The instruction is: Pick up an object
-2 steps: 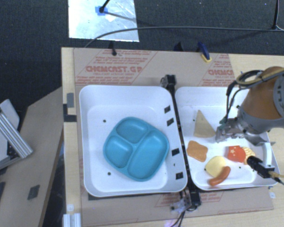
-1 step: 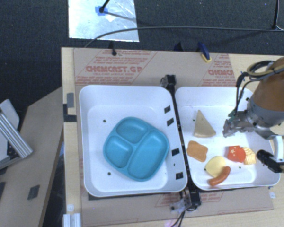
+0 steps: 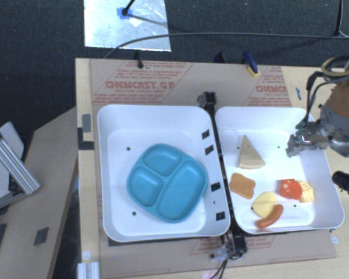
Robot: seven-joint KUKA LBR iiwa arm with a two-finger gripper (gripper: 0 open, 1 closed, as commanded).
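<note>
Bins sit side by side on the bench, both shallow and white. The left bin carries a blue divided plate, lying flat toward its middle and near the front wall, with three compartments showing. The right bin carries the loose toy food: a pale cheese wedge near the centre with its point toward the back wall, a tan toast-like piece just in front of it, a yellow lemon-like piece further toward the front, and a red-orange sausage touching that yellow piece at its front edge. A red carton of fries lies to the right of the yellow piece, close to it. The arm comes in from the right, grey with its orange band visible at the frame edge, and the gripper hangs above the right bin's right-hand rear part, well apart from the cheese wedge and behind the carton of fries. Whether its jaws stand wide or narrow I cannot tell, and nothing can be seen between them.
</note>
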